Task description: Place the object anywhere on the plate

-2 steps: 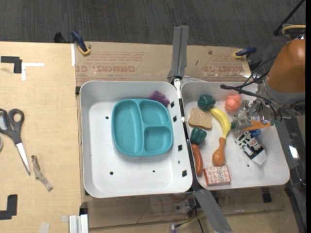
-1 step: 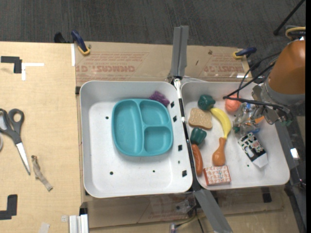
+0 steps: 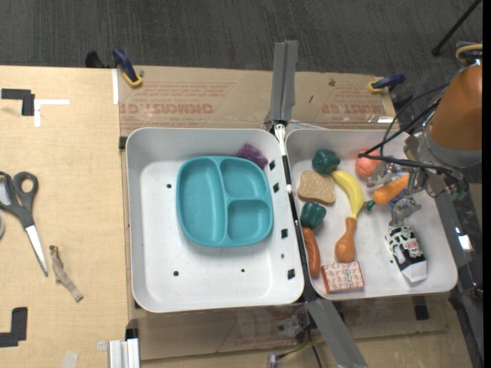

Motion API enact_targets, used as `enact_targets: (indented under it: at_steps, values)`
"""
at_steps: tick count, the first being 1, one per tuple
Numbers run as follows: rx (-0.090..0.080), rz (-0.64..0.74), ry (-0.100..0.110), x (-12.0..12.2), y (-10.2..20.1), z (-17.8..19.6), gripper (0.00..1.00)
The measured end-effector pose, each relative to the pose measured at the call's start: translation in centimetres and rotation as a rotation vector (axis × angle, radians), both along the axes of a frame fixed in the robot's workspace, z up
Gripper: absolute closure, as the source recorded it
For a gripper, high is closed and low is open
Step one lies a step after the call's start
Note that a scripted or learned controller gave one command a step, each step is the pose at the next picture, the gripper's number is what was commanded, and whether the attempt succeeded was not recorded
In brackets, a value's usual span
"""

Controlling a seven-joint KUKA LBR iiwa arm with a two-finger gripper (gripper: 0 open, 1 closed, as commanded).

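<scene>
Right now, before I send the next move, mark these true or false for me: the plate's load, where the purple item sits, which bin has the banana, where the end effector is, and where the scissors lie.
1. The teal plate already has food on it. False: its three compartments are bare.
2. A purple item lies in the left bin, beside the plate's far edge. True.
3. The banana is in the left bin. False: it lies in the right bin, next to the bread slice.
4. The end effector is over the right bin. True.
5. The scissors lie inside a bin. False: they rest on the bench, left of both bins.
</scene>
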State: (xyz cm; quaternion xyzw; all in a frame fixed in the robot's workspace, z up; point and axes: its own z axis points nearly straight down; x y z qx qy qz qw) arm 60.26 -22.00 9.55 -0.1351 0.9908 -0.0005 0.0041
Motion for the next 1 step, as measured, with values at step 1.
enact_targets:
  at_steps: [1]
  values:
    - [0.001,-0.003,-0.007,0.22,0.08,1.13,1.00]
